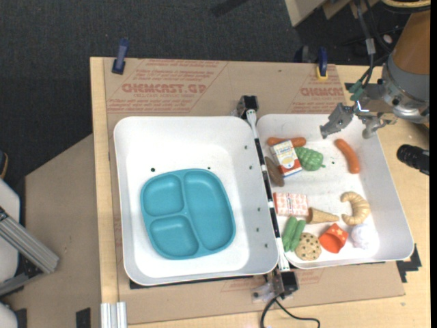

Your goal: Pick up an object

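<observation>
My gripper [353, 122] hangs over the far end of the right bin [396, 203], its two grey fingers spread open with nothing between them. Just below it lies a red-orange sausage [347, 154]. To the left of that sit a small juice carton [287, 158], a green leafy piece [311, 159] and an orange hot dog [283, 142]. Nearer the front lie a croissant [355, 207], an ice cream cone [321, 216], a red-and-white wafer pack [290, 203], a green pea pod [293, 233], a cookie [308, 247], a red pepper piece [334, 238] and a white lump [362, 236].
The left bin [130, 149] holds a teal divided plate [188, 212]. A black hinge bar [263, 176] runs between the two bins. Blue [121, 55] and yellow [321, 65] clamps hold the cardboard base at its far edge.
</observation>
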Controlling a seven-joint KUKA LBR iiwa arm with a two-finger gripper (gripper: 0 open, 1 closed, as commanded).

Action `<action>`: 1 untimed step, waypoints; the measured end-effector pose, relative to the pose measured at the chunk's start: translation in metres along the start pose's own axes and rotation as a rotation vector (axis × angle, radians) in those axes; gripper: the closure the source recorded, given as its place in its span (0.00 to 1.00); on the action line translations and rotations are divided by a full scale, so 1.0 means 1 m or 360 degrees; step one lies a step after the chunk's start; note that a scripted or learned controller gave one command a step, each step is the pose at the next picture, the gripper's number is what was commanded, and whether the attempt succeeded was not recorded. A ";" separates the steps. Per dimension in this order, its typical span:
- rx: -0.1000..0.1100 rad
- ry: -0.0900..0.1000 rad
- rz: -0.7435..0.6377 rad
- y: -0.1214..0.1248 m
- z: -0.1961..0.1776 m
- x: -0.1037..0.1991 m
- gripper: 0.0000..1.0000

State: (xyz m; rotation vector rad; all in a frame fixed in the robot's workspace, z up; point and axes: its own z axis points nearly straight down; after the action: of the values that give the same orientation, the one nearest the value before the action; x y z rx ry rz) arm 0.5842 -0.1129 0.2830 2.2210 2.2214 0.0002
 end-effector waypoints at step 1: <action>0.0010 0.0002 -0.0004 0.051 0.079 0.011 0.00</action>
State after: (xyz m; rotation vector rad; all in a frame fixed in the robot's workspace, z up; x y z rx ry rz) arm 0.6355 -0.1019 0.2040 2.2221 2.2276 -0.0053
